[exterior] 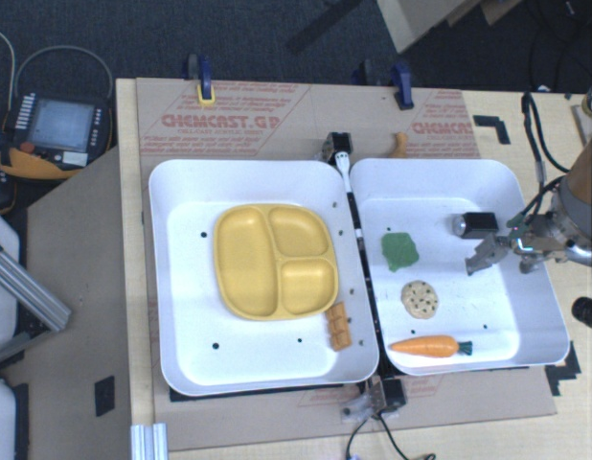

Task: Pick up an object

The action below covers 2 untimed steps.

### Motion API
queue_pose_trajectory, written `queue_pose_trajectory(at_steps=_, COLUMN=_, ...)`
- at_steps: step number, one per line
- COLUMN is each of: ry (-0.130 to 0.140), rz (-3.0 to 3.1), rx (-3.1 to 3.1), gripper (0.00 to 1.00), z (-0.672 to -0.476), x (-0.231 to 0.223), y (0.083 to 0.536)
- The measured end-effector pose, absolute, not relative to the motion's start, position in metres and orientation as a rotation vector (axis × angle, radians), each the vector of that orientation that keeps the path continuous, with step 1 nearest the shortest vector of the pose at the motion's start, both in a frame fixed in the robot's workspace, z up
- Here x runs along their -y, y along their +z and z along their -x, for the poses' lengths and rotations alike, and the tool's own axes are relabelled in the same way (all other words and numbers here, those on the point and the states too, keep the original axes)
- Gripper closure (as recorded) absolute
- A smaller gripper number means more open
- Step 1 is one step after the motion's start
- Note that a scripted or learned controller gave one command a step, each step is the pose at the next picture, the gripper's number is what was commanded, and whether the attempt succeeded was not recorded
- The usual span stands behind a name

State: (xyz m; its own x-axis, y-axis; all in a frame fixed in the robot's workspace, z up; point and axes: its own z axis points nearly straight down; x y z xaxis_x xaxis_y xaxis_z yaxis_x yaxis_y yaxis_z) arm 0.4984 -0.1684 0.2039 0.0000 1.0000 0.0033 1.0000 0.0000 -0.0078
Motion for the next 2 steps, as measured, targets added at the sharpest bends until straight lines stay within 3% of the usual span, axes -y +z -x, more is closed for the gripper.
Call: queue_pose_trajectory(at_steps=2, ry=0.003, rz=2.222, rx=2.218, gripper=0.00, z=-0.493, x=0.167, y=0.088)
